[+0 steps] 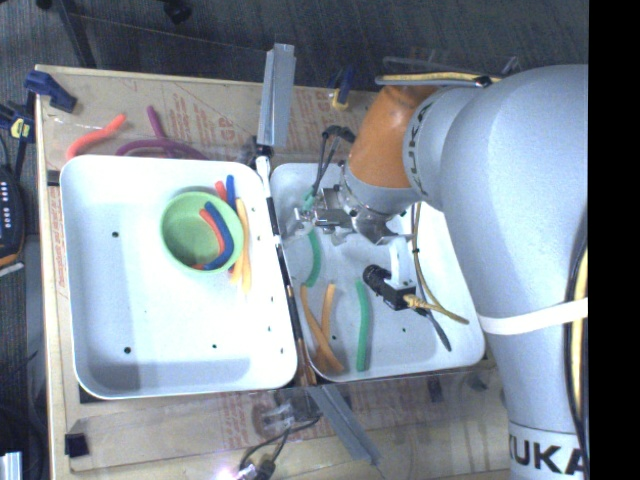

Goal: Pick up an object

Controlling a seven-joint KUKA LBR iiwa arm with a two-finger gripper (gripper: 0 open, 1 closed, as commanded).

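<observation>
Single fixed camera, mounted above the bench point(150, 418), looking down at a slant. Both white bins in frame: left bin point(110, 308) at 9 o'clock, right bin point(450, 298) near centre. Arm point(510, 188) enters from 3 o'clock, close to the lens.

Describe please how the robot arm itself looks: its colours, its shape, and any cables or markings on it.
The arm is bulky and rounded, with a smooth light grey shell. An orange band rings it just above the wrist. Near the lower right the grey shell carries the letters KUKA in white. Thin dark cables loop near the wrist, and the gripper below is small, metallic and dark.
</observation>
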